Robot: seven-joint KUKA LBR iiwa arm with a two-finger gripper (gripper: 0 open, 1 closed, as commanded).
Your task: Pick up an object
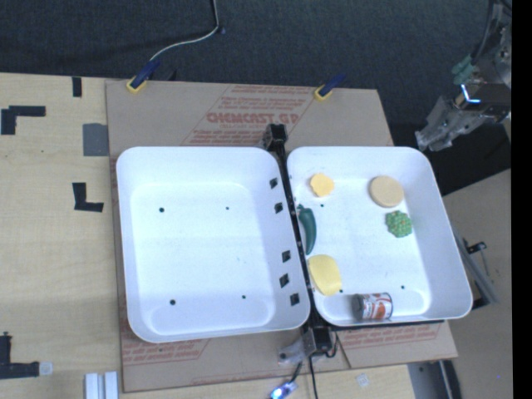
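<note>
At the upper right of the frame the tool [439, 131] hangs outside the bins, above the dark floor just past the right bin's [424, 166] upper right corner; whether it is open or closed cannot be told, and nothing shows held in it. Both white bins sit side by side on a cardboard sheet [249, 115] on the desk [50, 223], joined along the middle by a row of black clips.

Objects lie only in the right bin. A small yellow piece [322, 185] sits near its upper left. A tan disc [386, 191] lies toward the upper right, and a green lump [399, 224] sits just below it, slightly apart. A dark green, curved thing [307, 228] rests against the left wall. Below that, a larger yellow block [324, 273] lies near the lower left corner. A can [372, 306] with a red label lies on its side at the bottom edge, just right of the yellow block.

The left bin [133, 223] stands well apart from the tool.
</note>
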